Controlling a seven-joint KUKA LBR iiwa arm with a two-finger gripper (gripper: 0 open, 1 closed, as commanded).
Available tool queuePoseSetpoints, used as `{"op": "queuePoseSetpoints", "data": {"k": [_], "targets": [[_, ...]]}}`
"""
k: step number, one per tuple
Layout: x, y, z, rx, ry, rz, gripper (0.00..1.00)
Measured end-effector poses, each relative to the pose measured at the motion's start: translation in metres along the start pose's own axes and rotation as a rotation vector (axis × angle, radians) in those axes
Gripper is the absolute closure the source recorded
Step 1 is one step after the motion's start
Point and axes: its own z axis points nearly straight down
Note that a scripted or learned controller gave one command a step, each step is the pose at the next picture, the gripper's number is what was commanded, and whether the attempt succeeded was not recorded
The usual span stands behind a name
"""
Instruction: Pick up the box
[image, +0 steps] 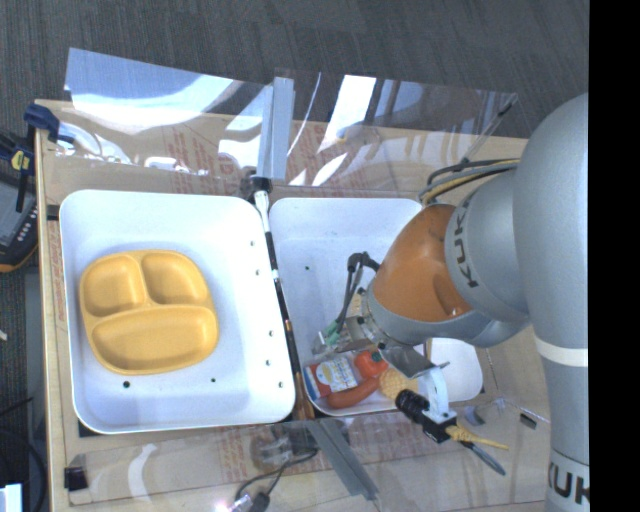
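A small red box (334, 377) with a white label lies flat near the front edge of the right bin (320, 240). An orange-red, sausage-shaped thing (362, 388) lies against its right side. My gripper (347, 333) reaches down into the right bin just above and behind the box, and the grey wrist with its orange band (420, 280) covers most of it. I see nothing held in the gripper. The bin's right half is hidden by the arm.
The left bin (100, 205) holds a yellow three-compartment plate (148, 310). A ridge (276, 290) separates the two bins. A clear panel (300, 120) stands behind them. The rear left of the right bin shows bare white floor.
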Motion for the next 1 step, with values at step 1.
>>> {"op": "queuePoseSetpoints", "data": {"k": [1], "targets": [[-0.0015, -0.0003, -0.0004, 0.000, -0.003, 0.002, 0.00]]}}
